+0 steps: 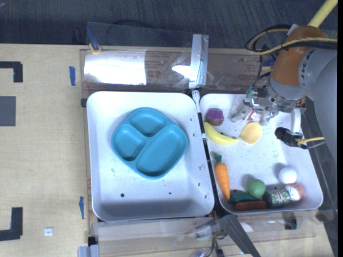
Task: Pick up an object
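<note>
My gripper (253, 111) hangs over the far part of the right bin (268, 159), open, with nothing between its fingers. Just in front of it lies a yellow lemon (251, 133), close to the fingertips but not held. A banana (218, 137) lies to the lemon's left, and a purple fruit (214, 116) sits behind it. Toward the near side are a carrot (222, 179), a green lime (255, 187), a white ball (288, 175), a labelled can (283, 195) and a dark red and black thing (247, 201).
The left bin (102, 186) holds a blue divided plate (150, 141). A raised rim between the bins runs just left of the banana and carrot. The grey arm with its orange band (289, 68) comes in from the upper right.
</note>
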Available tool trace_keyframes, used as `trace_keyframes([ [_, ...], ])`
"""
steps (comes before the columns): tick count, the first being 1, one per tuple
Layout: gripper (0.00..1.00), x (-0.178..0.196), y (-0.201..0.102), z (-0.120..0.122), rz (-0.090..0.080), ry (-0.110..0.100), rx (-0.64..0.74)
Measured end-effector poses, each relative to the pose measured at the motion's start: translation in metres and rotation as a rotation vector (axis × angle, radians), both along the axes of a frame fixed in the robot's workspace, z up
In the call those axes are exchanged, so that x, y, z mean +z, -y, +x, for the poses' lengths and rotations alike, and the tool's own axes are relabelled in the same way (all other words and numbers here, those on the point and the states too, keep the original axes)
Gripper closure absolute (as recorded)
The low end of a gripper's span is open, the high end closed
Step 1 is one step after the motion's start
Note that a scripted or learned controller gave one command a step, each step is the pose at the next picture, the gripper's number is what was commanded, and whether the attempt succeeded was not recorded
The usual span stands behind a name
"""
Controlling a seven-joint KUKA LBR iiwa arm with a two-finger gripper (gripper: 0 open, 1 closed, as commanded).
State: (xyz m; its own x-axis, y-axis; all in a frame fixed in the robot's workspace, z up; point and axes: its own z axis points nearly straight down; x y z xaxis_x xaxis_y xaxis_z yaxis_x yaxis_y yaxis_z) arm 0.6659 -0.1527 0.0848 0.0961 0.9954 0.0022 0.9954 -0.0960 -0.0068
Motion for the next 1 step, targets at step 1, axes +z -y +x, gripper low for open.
trace_keyframes([
  [1, 0.00, -0.0001, 0.0001, 0.0000, 0.000, 0.000, 0.000],
])
